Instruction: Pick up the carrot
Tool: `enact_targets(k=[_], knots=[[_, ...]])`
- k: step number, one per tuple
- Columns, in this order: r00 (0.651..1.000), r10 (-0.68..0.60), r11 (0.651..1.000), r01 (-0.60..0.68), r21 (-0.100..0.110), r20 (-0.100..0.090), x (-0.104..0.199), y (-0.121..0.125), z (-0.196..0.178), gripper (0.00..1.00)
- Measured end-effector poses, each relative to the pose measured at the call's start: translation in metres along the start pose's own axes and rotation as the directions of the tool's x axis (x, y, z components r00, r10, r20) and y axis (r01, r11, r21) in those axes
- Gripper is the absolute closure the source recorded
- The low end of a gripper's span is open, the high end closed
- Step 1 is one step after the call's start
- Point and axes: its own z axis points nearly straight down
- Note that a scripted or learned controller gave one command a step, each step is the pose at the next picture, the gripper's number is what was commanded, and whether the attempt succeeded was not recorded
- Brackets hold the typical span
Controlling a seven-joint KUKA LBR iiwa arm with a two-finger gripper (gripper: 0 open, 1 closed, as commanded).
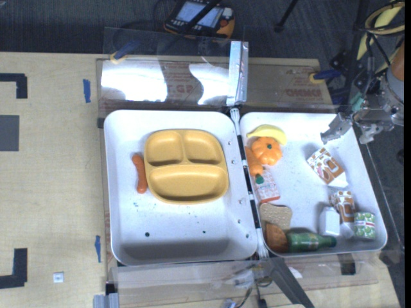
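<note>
bench (45, 172): tan wood | floor: dark carpet | claw (336, 128): state unclear | carrot (139, 173): left bin (122, 223)

A yellow divided plate (186, 165) sits in the bin far left of the claw (335, 130). A small pumpkin (266, 151) lies left of it, a green bottle (310, 240) well below.

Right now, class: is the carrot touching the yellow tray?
Cannot tell. In the camera view the carrot lies in the left bin right against the yellow tray's left edge, with no clear gap and no plain contact.
</note>
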Motion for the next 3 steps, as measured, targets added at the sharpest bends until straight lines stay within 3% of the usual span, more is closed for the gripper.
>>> enact_targets(k=[1, 2, 3], knots=[[1.0, -0.012, 1.0, 0.012, 0.0, 0.0, 0.042, 0.035, 0.031, 0.0], [0.99, -0.138, 0.99, 0.138, -0.001, 0.0, 0.064, 0.055, 0.133, 0.0], [0.952, -0.305, 0.952, 0.305, -0.024, 0.011, 0.06, 0.034, 0.176, 0.0]])
